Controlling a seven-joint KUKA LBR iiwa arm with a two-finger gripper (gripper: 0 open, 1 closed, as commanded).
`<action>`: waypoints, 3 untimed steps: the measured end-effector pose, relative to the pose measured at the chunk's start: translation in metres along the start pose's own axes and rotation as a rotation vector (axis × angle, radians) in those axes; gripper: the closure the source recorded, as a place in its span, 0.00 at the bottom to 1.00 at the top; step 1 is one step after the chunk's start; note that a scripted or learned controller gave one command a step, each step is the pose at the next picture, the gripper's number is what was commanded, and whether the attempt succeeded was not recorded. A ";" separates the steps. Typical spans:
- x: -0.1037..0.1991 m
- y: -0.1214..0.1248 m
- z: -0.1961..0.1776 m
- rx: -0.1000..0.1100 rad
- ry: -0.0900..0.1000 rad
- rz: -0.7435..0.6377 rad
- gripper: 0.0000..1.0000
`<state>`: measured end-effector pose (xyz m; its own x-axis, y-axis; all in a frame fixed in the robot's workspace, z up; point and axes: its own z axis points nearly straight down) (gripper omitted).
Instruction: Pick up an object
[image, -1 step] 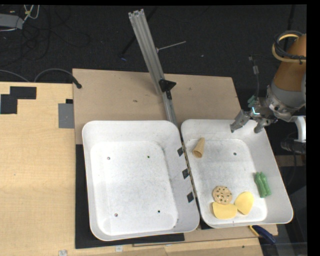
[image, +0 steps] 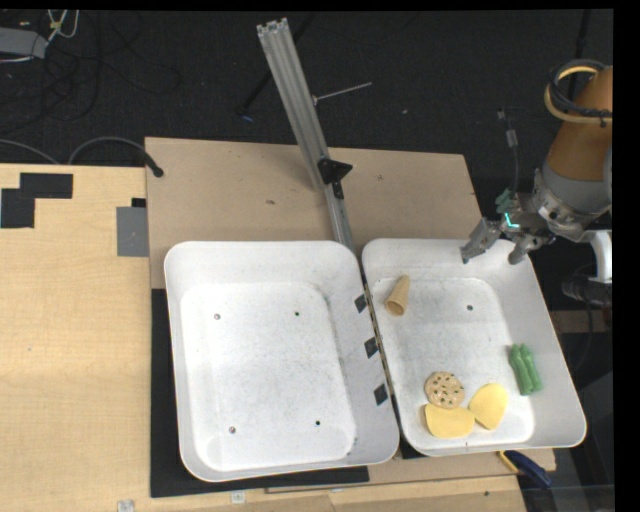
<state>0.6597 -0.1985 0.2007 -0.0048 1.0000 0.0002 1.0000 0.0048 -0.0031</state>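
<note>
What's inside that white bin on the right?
The right bin holds a tan cone, a round cookie, two yellow pieces and a green piece. Anything beneath them is covered.

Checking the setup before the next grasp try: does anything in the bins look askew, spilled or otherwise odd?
Nothing looks spilled or broken. All the items sit in the right bin: a tan cone lies on its side near the divider, the green piece rests up on the sloped right wall, and the cookie touches the two yellow pieces.

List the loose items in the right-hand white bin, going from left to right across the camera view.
Tan cone-shaped piece → round brown cookie with dark spots → pale yellow curved slice → green stick-shaped piece.
</note>
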 end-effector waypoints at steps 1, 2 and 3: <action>0.008 -0.004 0.061 0.004 0.002 0.000 0.00; 0.009 -0.005 0.112 0.002 0.001 -0.003 0.00; 0.009 -0.003 0.099 -0.001 -0.001 -0.005 1.00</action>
<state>0.6559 -0.1893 0.1014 -0.0094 1.0000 -0.0007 1.0000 0.0094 -0.0023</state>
